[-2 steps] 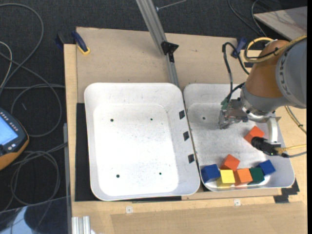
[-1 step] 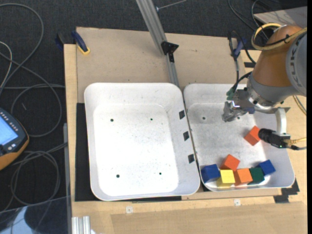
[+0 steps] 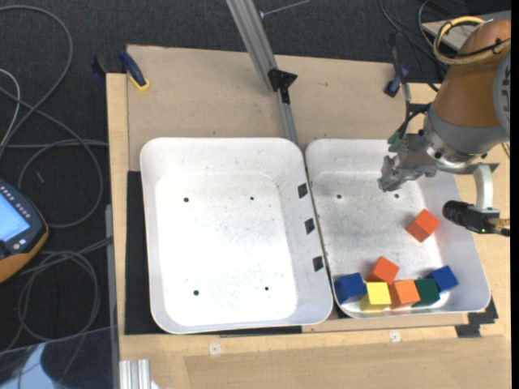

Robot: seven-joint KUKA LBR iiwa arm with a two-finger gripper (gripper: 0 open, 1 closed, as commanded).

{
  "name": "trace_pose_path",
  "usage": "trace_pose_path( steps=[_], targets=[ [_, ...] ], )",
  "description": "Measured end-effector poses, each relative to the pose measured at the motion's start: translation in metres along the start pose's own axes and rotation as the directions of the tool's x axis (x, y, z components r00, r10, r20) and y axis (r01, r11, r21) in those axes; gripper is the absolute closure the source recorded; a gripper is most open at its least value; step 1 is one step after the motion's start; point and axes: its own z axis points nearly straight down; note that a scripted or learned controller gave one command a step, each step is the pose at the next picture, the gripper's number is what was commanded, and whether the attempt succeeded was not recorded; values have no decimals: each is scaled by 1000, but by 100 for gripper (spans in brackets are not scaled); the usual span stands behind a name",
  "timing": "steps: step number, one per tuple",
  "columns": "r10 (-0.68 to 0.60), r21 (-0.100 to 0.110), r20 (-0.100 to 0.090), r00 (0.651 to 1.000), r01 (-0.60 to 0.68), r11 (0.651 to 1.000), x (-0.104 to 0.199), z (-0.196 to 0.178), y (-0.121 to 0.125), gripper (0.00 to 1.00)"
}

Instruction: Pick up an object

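Over the back of the right bin (image 3: 324, 156) hangs my gripper (image 3: 392, 181), with nothing visible between its fingers. An orange block (image 3: 422, 225) lies alone in that bin, down and to the right of the gripper and apart from it. Along the bin's front edge sits a cluster: a blue block (image 3: 349, 286), a yellow block (image 3: 378, 293), an orange block (image 3: 385, 269), another orange block (image 3: 403, 292), a green block (image 3: 426, 290) and a second blue block (image 3: 443, 278).
The left bin (image 3: 223, 233) lies beside the right one on the wooden bench (image 3: 203, 96). A slanted metal rod (image 3: 259, 47) runs down to the gap between the bins. Blue clamps (image 3: 134, 70) hold the bench's back corners. Cables lie on the floor at left.
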Motion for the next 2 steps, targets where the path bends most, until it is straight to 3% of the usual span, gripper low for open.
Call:
trace_pose_path(
  steps=[1, 2],
  targets=[
    [0, 2, 0, 1000, 0, 1000, 0, -24, 2, 100],
    [-3, 8, -3, 1000, 3, 1000, 48, -17, 9, 100]
  ],
)
